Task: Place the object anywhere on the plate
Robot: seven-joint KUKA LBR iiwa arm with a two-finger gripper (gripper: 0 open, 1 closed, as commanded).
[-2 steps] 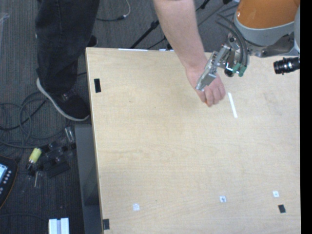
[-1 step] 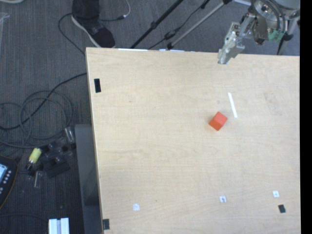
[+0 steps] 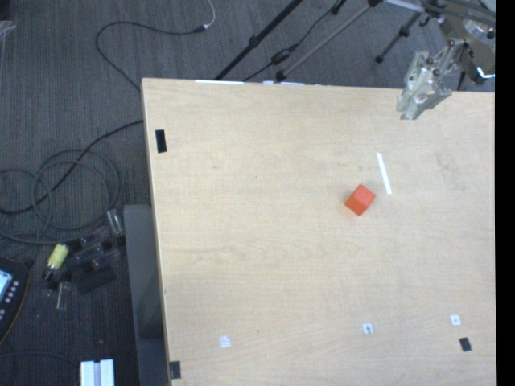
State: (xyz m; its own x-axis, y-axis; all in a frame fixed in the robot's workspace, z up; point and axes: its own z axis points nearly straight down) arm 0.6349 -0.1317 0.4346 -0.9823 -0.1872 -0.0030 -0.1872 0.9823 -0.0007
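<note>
A small red-orange cube (image 3: 360, 200) rests on the light wooden tabletop (image 3: 265, 240), right of centre. My gripper (image 3: 420, 103) hangs over the table's far right corner, well above and to the right of the cube. It is open, with nothing between its fingers. The cube is a good distance from the gripper and nothing touches it.
A short white strip (image 3: 385, 174) lies just up and right of the cube. Small black and white markers (image 3: 160, 141) dot the table's edges. Cables (image 3: 56, 191) and stand legs (image 3: 322, 22) lie on the dark carpet left of and behind the table.
</note>
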